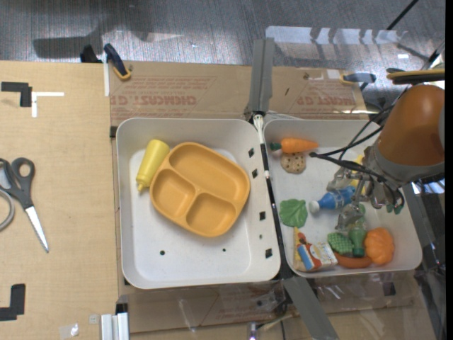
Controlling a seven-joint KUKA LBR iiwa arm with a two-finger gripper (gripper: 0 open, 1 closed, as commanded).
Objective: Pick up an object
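Note:
The right bin (pixel 315 183) holds several toys: an orange carrot (pixel 299 145), a brown cookie (pixel 293 163), a green leaf (pixel 293 212), a small blue bottle (pixel 325 203), a green knobbly piece (pixel 345 242), an orange round fruit (pixel 380 246) and a small printed box (pixel 313 255). My gripper (pixel 350 217) hangs low over this bin, just right of the blue bottle and above the green piece. The wrist and cables hide its tip. The grey and orange arm (pixel 414 129) comes in from the right.
The left bin (pixel 191 257) carries a yellow divided plate (pixel 199 188) and a yellow bottle (pixel 151 163) lying by the plate's left edge. Scissors (pixel 25 197) rest on the wooden bench at far left. Cardboard lies behind both bins.

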